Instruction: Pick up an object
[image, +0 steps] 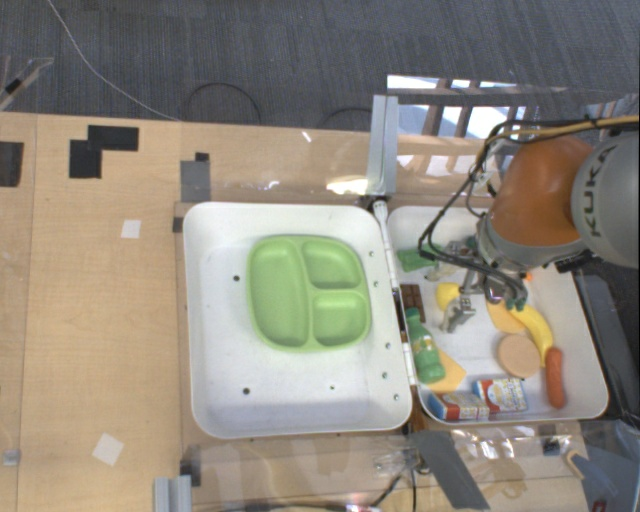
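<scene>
My gripper (462, 312) hangs over the right bin (596, 400) with its fingers narrowly parted and nothing between them, just right of a small yellow piece (446, 296) on the bin floor. Around it lie a banana (530, 322), a tan round disc (519, 355), an orange-red sausage (554, 376), a green bottle (427, 356) and a white carton (497, 395) (label unreadable). The left bin (215, 400) holds a green divided plate (305, 292).

The arm (560, 195) runs off the right edge; it hides part of the right bin (590, 395) (upper corner).
</scene>
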